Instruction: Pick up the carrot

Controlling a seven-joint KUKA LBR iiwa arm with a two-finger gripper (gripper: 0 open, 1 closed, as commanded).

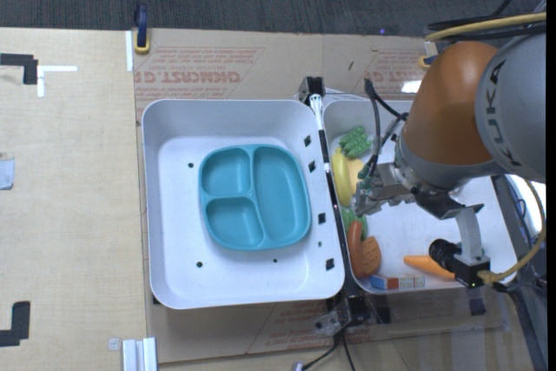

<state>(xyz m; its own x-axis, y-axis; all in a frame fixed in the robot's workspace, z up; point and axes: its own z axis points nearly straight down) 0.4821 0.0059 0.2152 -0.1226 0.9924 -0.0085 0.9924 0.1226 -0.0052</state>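
Observation:
The carrot, a slim orange piece, lies flat near the front of the right bin, pointing left and right. My gripper hangs over the left side of that bin, just beside the yellow banana, well left of and behind the carrot. Nothing shows in its grasp. The big grey and orange arm hides the back right part of the bin.
A green leafy toy lies behind the banana. A small reddish-orange piece, a brown rounded toy and a small flat box sit at the front left of the right bin. A blue divided plate rests in the left bin.

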